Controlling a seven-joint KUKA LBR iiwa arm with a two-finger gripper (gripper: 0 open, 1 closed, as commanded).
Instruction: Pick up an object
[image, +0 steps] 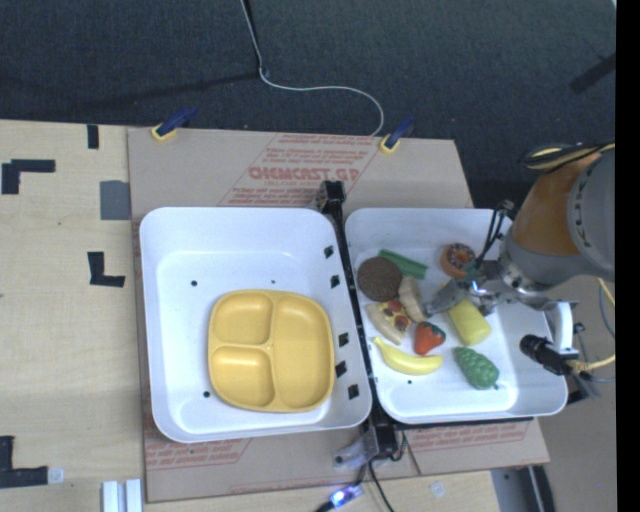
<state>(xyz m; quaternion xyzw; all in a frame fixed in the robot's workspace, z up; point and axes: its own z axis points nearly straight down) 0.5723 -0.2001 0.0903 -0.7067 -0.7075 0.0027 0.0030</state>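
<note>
Hand (445, 297) low in right white bin (520, 400), amid plastic toy food, just beside yellow cylindrical block (469, 322). Released or clenched, cannot tell. Block, red strawberry-like piece (429, 338) nearest, likely targets. Yellow divided plate (271, 350) in left bin.

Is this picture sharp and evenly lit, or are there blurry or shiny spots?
Camera view: lighting is soft and even, with faint shadows inside the white bins; the whole picture is slightly fuzzy, so the small toy foods look smeared; the gripper is hard to make out.
</note>
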